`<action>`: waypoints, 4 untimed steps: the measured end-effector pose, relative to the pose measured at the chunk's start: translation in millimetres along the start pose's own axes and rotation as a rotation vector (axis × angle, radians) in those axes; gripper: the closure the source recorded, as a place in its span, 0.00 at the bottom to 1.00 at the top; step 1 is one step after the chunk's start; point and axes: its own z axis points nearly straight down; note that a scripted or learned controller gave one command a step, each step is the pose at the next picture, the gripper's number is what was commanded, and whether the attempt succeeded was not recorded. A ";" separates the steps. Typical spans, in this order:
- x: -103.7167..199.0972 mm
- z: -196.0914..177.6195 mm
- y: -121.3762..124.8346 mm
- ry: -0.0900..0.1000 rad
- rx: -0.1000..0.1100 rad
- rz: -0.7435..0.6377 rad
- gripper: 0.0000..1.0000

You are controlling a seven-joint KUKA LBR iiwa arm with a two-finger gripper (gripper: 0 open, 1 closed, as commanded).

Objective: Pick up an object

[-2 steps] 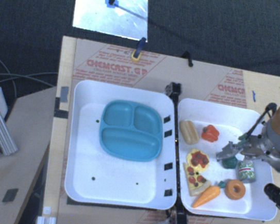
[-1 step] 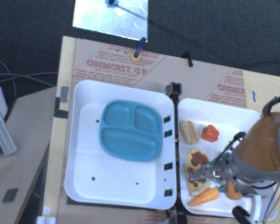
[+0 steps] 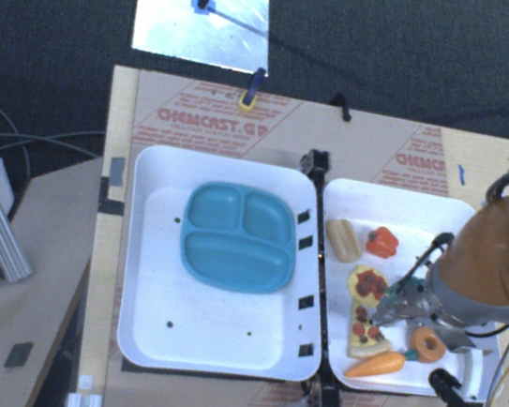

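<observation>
My fingers' state I can't tell, they blur together over the food. Gripper is low in the right bin, at the pizza slice just below the tart. Donut and carrot close by. Blue plate in left bin.

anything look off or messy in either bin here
Nothing looks spilled or damaged. The blue divided plate lies flat in the left bin, slightly askew to its walls. In the right bin, toy foods sit loosely clustered: hot dog bun, red pepper, pizza slice, donut, carrot. The gripper hangs over the pizza.
</observation>
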 end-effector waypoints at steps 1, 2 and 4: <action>0.0 0.3 -0.1 0.000 0.001 0.000 0.00; 23.9 25.5 -1.4 0.001 0.004 -0.004 0.00; 79.3 -81.9 118.2 -0.001 -0.016 -0.013 1.00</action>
